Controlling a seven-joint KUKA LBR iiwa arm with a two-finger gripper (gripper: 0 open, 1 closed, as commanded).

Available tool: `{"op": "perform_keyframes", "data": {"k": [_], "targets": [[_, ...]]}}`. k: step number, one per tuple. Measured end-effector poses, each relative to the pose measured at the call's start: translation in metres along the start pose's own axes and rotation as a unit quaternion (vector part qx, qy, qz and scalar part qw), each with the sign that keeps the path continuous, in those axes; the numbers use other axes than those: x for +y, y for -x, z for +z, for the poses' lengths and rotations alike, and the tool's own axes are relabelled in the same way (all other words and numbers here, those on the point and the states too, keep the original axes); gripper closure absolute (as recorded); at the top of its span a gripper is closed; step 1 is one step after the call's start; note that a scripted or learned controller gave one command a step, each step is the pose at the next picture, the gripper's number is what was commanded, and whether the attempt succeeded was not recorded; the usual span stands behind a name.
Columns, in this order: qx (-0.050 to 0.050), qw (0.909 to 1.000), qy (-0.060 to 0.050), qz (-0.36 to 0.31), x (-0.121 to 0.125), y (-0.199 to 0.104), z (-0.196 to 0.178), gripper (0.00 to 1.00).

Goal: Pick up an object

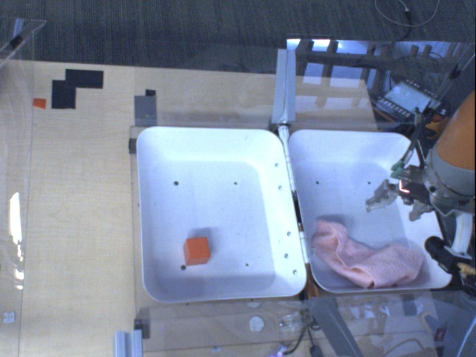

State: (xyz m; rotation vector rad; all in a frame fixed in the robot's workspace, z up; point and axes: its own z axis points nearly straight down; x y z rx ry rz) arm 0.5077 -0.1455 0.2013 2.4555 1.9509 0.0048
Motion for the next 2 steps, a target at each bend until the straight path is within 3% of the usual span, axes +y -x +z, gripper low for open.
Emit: {"op": "perform_keyframes", "data": {"k": [1,2], "targets": [[0.001,0.9967,0.005,-0.082,0.016,0.001,0.111,0.00],[0.002,0.9944,0.006,-0.105,0.023,-0.060,0.111,0.00]]}}
